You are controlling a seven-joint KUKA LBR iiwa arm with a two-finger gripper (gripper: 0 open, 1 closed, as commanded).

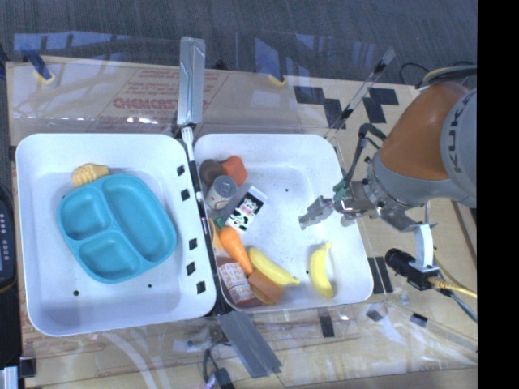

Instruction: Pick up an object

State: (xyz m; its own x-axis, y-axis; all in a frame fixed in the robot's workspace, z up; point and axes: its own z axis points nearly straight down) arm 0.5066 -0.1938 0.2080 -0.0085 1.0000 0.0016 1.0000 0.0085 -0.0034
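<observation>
Looming high over the right bin [285, 144], the grey arm [422, 148] reaches in from the right edge, its gripper [315, 214] hanging above that bin's bare floor with fingers released, grasping nothing. Just below the gripper lies a small banana [322, 268]; left of it a longer banana [272, 267], a carrot [235, 250] and a can [221, 191] crowd the bin's left wall.

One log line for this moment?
gripper: above right white bin, nothing seen held | nearest: lone yellow banana | task: pending
</observation>
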